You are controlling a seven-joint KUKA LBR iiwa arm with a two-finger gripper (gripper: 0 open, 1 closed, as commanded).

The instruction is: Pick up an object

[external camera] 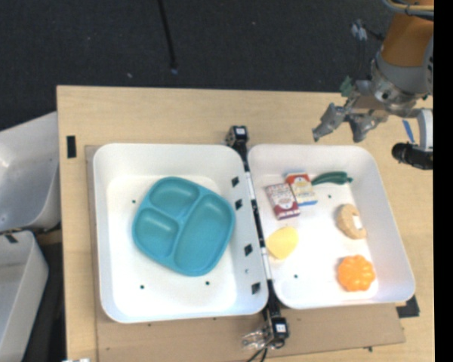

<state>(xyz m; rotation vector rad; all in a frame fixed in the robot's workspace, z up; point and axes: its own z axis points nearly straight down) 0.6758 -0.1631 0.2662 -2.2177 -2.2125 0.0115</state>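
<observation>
1. Gripper (343,124) hovers above the right bin's (389,202) far rim, fingers spread wide, holding nothing.
2. Candidates lie below: green piece (331,178), small cartons (291,194), orange toy (355,272).
3. Advice: centre over one item, descend straight.

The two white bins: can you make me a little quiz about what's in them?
1. True or false: the blue plate lies in the right bin.
2. Which thing lies nearest the front corner of the right bin? A) orange toy B) green toy C) maroon packet
3. Fill in: the pincer hangs above the ____ edge of the right bin.

Key: 1 false, it is in the left bin. 2 A. 3 far.
</observation>
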